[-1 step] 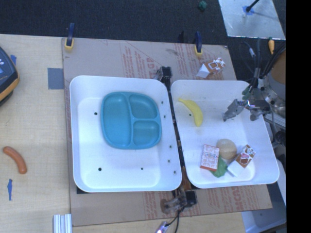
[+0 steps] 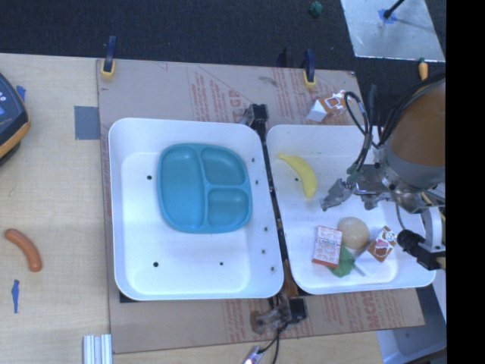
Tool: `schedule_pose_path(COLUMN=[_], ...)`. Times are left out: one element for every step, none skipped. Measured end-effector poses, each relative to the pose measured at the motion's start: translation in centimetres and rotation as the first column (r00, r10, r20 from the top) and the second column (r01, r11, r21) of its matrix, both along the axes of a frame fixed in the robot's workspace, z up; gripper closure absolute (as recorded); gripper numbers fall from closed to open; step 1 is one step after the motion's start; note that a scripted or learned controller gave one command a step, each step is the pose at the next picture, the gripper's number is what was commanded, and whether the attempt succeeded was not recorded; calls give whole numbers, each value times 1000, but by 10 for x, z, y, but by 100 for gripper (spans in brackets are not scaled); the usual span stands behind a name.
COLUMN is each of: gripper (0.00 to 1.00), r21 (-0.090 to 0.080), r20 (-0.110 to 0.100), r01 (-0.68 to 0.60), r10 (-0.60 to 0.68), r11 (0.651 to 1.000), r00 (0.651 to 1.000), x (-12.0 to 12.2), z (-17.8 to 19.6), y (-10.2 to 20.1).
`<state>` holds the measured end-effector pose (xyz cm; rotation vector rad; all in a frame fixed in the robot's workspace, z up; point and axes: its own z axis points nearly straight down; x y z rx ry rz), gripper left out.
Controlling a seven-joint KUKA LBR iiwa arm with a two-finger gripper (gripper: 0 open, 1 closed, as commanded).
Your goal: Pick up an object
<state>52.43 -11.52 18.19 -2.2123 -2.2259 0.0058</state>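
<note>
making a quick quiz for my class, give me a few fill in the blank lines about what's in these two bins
1. The blue divided plate lies in the ____ bin.
2. The banana lies in the ____ bin.
3. The sausage lies on the bench, outside both bins, to the ____ of them.
4. The plate has ____ compartments.

Missing words: left; right; left; three
</note>
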Motion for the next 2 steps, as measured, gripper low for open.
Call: schedule_pose_path(gripper=[0, 0], r21=[0, 0], r20=[-1, 2], r01=[1, -1], r10=[-1, 1], r11=[1000, 1000], r00=[1000, 1000], x=[-41, -6], z=[-76, -90], y=[-13, 15])
